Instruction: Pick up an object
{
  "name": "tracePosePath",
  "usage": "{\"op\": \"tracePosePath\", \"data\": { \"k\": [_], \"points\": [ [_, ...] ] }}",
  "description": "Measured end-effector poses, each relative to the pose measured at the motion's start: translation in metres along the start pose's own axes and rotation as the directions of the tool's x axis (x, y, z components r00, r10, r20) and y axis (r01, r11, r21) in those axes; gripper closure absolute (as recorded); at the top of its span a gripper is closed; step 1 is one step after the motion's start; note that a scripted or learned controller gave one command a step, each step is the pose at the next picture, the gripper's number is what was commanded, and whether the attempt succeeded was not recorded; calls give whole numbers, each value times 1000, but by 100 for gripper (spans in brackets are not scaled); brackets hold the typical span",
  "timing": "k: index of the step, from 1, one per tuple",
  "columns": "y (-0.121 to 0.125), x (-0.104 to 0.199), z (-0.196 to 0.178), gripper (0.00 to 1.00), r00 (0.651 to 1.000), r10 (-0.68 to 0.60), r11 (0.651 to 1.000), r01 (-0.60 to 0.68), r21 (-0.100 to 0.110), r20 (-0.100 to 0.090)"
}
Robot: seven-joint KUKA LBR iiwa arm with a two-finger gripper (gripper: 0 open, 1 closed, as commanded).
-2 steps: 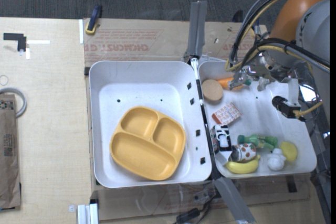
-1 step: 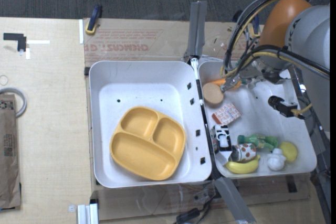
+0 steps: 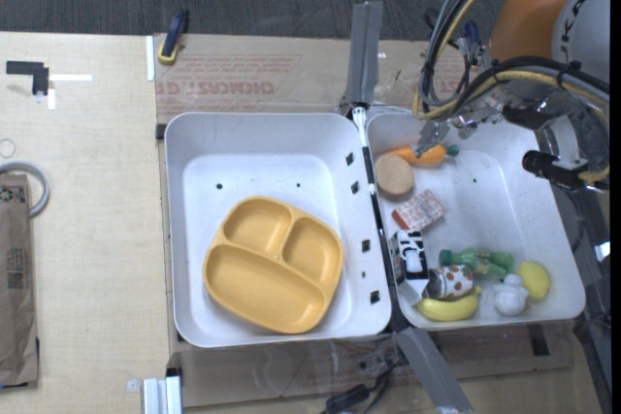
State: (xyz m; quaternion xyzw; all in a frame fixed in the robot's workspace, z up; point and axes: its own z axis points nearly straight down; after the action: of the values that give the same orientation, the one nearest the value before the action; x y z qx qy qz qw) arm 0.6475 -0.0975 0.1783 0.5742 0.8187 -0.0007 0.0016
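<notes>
Scanning big to small: we see the table (image 3: 78, 208) carrying two white bins, the left bin (image 3: 267, 136) holding a yellow divided plate (image 3: 275, 264), the right bin (image 3: 519, 179) holding the clutter. The arm (image 3: 553, 5) (grey, orange band) comes in from the right over the right bin's far corner.

The gripper (image 3: 430, 146) sits low at that corner, its tip right at an orange carrot-like piece (image 3: 419, 154). We cannot tell how far apart it is set, and we cannot say it has hold of anything (cables and wrist hardware crowd that spot).

Our judgement on risks: the orange piece lies close to the far wall and the divider between bins, so a closing gripper could hit the rim or pinch only the end and let it slip. A tan round disc (image 3: 394, 175) lies just beside it and could get nudged or caught too.

Other candidates lie well apart from the gripper, toward the near side: a red-and-white packet (image 3: 419, 209), a green item (image 3: 477, 259), a banana (image 3: 447, 308), a lemon (image 3: 534, 279), a white ball (image 3: 508, 299). So the likely target is the orange piece, touching or almost touching the gripper tip, slightly to its bin-divider side.
</notes>
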Motion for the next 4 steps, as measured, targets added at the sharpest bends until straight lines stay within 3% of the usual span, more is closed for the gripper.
{"op": "tracePosePath", "data": {
  "k": [1,2,3,4],
  "points": [
    [10,-9,85,0,988,-157,988,157,-1,0],
    [-33,-14,-37,0,998,-59,998,59,0,-1],
    [-1,-34,79,0,993,-120,993,120,1,-1],
    [-1,-36,69,100,993,-121,993,120,2,3]
  ]
}}
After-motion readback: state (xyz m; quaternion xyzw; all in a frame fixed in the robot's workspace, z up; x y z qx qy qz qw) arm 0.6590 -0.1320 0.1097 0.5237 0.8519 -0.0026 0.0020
